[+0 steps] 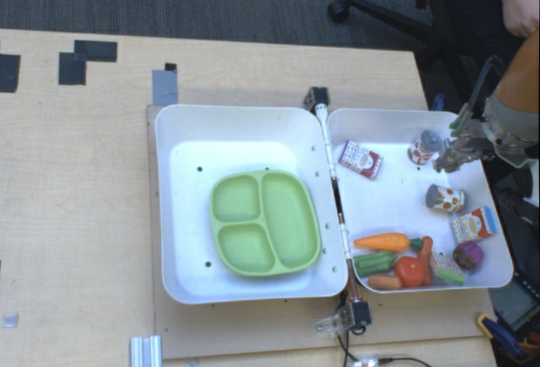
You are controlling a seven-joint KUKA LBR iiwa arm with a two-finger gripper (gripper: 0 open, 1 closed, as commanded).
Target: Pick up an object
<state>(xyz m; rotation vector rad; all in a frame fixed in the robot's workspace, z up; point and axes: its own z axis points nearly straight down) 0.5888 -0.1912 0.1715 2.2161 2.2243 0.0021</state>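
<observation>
**Desk:** What goes under the bench photo?

**Photographer:** A grey arm with an orange band reaches in from the right over the right bin. Its gripper hangs at the bin's far right side, just beside a small can lying near the back wall.

**Desk:** Has the claw got hold of anything?

**Photographer:** That cannot be told from this angle. The tip is a dark blur against the white wall, and nothing is clearly seen between its ends.

**Desk:** And the pickings?

**Photographer:** All in the right bin. A red-and-white packet lies toward the back left. A second small can rests on its side below the gripper, with a little carton near it at the right wall. Along the front edge sit a carrot, a green vegetable, a red tomato-like piece and a purple round item, crowded together.

**Desk:** The other bin?

**Photographer:** The left bin holds a light green divided tray with three compartments, lying flat near the middle.
</observation>
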